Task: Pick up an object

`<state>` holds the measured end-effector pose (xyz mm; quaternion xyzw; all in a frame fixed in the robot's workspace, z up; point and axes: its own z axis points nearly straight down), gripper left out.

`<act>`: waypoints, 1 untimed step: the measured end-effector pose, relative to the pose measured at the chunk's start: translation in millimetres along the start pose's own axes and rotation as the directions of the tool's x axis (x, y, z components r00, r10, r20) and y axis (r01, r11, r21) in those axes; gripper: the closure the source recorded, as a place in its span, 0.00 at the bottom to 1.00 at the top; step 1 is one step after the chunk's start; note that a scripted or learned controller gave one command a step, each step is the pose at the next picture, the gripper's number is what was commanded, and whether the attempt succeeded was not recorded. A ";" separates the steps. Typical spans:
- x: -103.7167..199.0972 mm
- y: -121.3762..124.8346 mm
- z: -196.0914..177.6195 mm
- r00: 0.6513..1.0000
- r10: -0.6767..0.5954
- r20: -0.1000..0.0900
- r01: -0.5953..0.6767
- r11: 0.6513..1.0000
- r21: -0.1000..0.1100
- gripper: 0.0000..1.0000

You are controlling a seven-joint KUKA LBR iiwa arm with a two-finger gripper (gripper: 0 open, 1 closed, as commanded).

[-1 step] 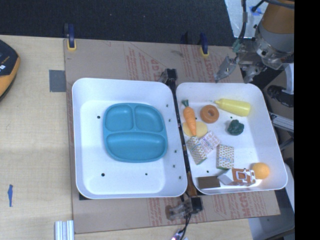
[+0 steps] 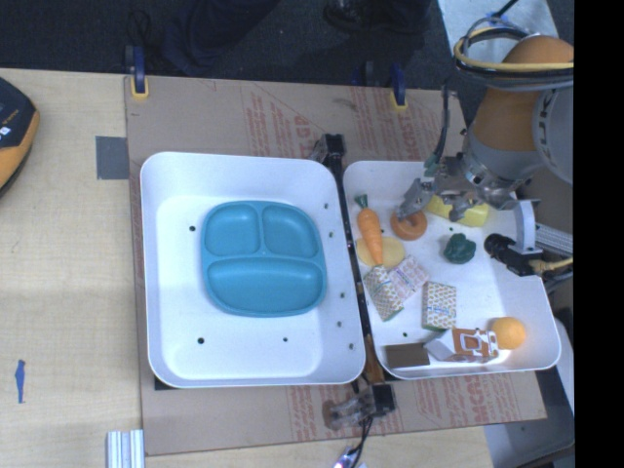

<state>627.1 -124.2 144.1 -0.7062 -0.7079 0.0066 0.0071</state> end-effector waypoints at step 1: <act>25.1 1.0 53.9 1.000 -0.002 0.006 0.002 1.000 -0.015 0.00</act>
